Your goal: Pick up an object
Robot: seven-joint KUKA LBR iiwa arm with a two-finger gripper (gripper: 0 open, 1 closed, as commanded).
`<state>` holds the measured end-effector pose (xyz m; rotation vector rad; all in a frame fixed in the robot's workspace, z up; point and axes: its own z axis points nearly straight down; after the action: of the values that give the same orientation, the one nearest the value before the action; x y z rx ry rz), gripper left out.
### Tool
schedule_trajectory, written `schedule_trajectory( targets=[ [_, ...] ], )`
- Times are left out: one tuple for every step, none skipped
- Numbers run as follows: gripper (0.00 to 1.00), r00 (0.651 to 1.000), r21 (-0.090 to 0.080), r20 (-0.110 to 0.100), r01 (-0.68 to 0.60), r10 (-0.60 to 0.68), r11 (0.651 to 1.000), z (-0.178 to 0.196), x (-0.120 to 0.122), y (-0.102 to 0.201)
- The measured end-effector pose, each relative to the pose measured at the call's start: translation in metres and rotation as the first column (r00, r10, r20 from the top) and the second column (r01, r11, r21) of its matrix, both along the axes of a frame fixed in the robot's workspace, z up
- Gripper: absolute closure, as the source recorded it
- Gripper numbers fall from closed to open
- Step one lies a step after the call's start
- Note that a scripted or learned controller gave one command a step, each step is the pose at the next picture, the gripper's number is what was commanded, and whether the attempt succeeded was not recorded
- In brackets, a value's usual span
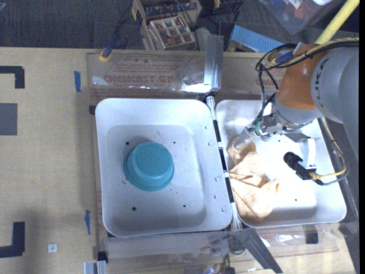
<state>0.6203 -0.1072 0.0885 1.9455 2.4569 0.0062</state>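
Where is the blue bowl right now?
The blue bowl sits upside down in the left bin, a little left of its middle, apart from the tan cloth in the right bin.

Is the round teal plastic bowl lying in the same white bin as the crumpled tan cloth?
No, the teal bowl sits in the left bin, while the tan cloth lies in the right bin.

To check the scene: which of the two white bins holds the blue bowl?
The left bin; the blue bowl sits upside down in it. The right bin holds a tan cloth.
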Motion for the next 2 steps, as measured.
schedule_trajectory(
  targets=[
    [1.0,1.0,0.0,0.005,0.0,0.0,1.0,0.0117,0.0014,-0.0003],
    [0.0,1.0,0.0,0.005,0.0,0.0,1.0,0.0116,0.0014,-0.0002]
  ],
)
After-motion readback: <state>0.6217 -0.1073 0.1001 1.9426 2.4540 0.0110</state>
